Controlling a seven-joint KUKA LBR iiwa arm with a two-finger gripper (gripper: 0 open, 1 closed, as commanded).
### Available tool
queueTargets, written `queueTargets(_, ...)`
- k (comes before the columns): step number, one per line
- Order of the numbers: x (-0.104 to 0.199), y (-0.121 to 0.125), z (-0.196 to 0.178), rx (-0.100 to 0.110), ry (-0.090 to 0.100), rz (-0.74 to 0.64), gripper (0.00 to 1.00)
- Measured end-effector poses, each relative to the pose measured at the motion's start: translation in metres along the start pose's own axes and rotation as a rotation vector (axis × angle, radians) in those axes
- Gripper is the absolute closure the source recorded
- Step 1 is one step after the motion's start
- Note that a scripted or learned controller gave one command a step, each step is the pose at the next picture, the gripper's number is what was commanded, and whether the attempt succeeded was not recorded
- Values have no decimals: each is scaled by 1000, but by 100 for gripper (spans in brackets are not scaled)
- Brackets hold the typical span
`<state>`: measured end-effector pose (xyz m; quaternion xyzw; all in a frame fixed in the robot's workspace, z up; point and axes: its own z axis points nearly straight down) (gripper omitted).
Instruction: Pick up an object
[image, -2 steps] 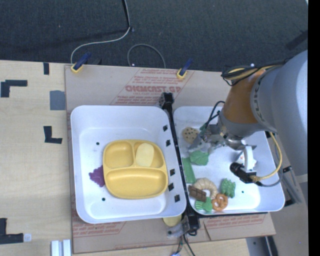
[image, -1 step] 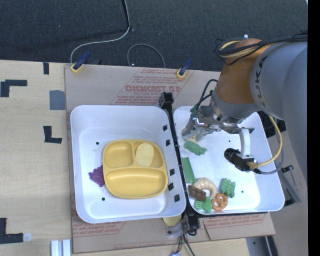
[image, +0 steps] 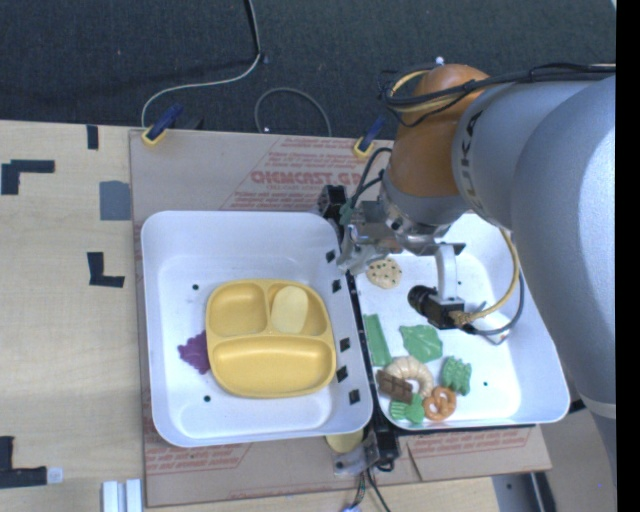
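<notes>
The task names no single object, so the candidates are the small toy foods in the right bin (image: 540, 385). Nearest to the gripper (image: 372, 250) is a round beige cookie (image: 383, 272) with dark dots, which lies near the top left corner of this bin, just below the gripper's metal parts. Lower in the bin there is a long green piece (image: 376, 338) beside the left wall, and to its right a green leaf-shaped piece (image: 422, 342). Below them lies a brown and white piece that looks like a pastry (image: 403, 374), with a small pretzel (image: 439, 403) at its lower right and a green ridged piece (image: 457, 373) to the right of it. Another small green piece (image: 408, 409) lies near the bottom edge.

The gripper hangs over the border between the two bins, near their upper corners. Its fingers are hidden among the metal parts and the cables, so it is not possible to tell how wide they stand or if they have something between them. A black part (image: 432, 304) with a yellow cable hangs from the wrist over the middle of the right bin. The arm (image: 545, 170) is grey, with an orange band (image: 430, 140), and it covers the upper right part of the view.

In the left bin (image: 165, 300) rests a yellow divided plate (image: 270, 338) with three compartments. A small purple object (image: 194, 351) lies touching its left edge, partly under it. Both bins stand on a brown cardboard sheet (image: 250, 170).
</notes>
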<state>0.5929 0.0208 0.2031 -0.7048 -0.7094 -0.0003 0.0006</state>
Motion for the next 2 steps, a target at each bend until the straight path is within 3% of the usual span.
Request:
queueTargets(1,-45,-20,-43,-2,-2,9,100)
queueTargets(2,-43,-20,-41,0,-2,6,0)
